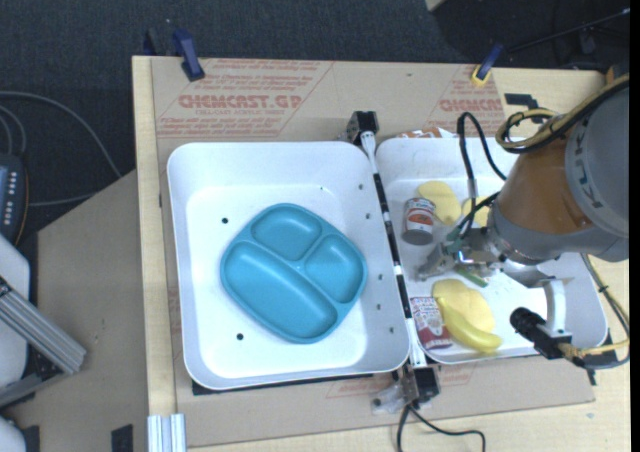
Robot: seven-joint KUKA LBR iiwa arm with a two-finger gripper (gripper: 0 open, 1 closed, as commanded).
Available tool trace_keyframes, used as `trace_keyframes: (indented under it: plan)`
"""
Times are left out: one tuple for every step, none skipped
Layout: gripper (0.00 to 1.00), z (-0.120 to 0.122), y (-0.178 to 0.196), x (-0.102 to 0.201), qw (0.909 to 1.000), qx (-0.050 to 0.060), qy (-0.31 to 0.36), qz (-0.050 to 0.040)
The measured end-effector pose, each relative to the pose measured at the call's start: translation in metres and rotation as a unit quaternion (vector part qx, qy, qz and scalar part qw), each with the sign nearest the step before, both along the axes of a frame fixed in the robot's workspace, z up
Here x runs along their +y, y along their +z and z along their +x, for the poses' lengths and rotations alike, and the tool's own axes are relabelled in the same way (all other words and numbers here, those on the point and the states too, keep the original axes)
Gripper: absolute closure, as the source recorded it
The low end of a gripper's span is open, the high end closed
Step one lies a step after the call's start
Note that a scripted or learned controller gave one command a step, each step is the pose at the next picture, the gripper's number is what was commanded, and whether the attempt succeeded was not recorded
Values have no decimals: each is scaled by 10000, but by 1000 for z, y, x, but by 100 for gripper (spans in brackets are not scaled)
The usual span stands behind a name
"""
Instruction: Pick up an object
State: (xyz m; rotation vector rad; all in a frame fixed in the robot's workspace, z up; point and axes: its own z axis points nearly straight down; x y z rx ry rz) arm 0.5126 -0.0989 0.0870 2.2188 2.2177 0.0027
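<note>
Camera view: we see the arm (560, 190) reaching from the right over the right bin (590, 315), covering much of its upper right. The jaws (462, 258) sit low at mid-bin among clutter; we cannot tell how far they are parted or whether they grip anything. Below them lies a yellow banana (468, 312), to their upper left a small can (419, 219). The left bin (200, 200) holds a blue divided plate (292, 271).
</note>
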Motion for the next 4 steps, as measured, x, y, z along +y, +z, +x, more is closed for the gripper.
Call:
trace_keyframes:
  plan:
    - [0,-30,1,-9,10000,-38,2,-11]
    - [100,-28,13,-11,10000,-74,-8,-38]
    - [100,-17,98,56,10000,19,9,14]
    - [0,-18,97,55,10000,24,8,10]
